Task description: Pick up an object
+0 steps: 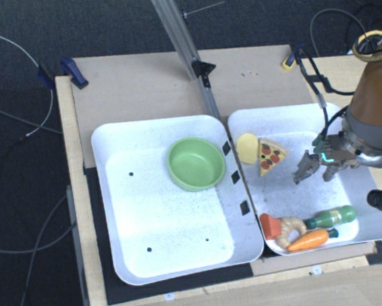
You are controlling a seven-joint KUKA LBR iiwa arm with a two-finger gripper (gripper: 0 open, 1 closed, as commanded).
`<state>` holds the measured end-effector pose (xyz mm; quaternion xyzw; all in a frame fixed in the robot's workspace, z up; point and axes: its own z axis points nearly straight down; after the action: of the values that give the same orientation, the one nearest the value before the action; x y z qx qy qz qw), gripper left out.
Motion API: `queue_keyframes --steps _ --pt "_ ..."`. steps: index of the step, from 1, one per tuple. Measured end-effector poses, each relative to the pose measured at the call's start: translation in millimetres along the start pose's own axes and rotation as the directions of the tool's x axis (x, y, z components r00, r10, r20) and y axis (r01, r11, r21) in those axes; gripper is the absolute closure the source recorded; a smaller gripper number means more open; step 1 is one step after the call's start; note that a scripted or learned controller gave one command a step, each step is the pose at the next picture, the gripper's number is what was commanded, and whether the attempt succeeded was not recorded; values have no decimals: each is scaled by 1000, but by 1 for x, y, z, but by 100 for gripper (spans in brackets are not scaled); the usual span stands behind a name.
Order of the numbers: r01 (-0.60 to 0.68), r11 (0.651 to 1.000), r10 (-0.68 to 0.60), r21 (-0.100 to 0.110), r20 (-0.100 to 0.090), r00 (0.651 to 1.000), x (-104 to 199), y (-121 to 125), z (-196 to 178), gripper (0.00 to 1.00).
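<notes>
Gripper [318, 169]: poised above the floor of the right bin [289, 115], arm entering from the right; the two dark fingers are spread apart, released, with nothing between them and bare white floor showing below. Pizza slice [270, 155]: toy wedge with red dots, lying flat to the left of the jaws and slightly farther up the view, near but apart from them; nearest item to the fingers. Yellow piece [247, 148]: rounded pale-yellow item touching the pizza slice on its far-left side, beyond it from the jaws, close to the divider between bins. Green bottle [331, 217]: lies on its side toward the front wall, below the jaws in the view, apart from them. Carrot [309, 240]: orange, lying just beside the bottle on its front side, farther from the jaws. Tan item [292, 227]: lumpy beige object, kind not discernible, below and left of the jaws, touching the carrot. Red block [270, 225]: at the front-left corner of the right bin, just beside the tan item. Green bowl [196, 163]: upright, alone in the left bin [161, 254], well left of the jaws, past the divider. No item lies directly between the fingers and the pizza slice.
</notes>
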<state>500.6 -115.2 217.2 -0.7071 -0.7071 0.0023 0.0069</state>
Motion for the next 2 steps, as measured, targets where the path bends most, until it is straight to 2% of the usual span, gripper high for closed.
queue_keyframes --steps 1,2 --pt "0 1000 0 -5 0 1000 0 1 -2 0" --pt "-1 1000 1 5 -1 1000 0 3 63 0"
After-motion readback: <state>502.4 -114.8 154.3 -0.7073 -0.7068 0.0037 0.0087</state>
